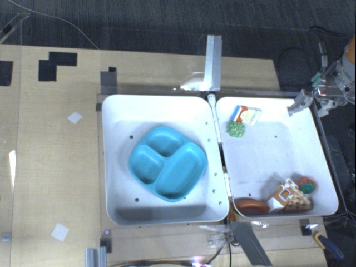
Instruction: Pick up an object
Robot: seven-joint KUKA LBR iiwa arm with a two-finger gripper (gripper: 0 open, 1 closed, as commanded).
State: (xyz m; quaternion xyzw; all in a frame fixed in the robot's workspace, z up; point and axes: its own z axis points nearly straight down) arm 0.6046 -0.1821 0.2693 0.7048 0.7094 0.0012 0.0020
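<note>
While the gripper (pixel 305 101) hangs over the far right corner of the right bin (pixel 278 160), with its two fingers apart and nothing between them, the task seems to be at the approach step. No object is chosen yet. The candidates lie in this bin: a green ball (pixel 236 129) touching a small card (pixel 246 115) at the far left, and a brown dish (pixel 251 206), a toy house (pixel 289 196) and a red-green fruit (pixel 306 185) at the near edge. The next move calls for lowering over one of them; the ball is probably nearest.
</note>
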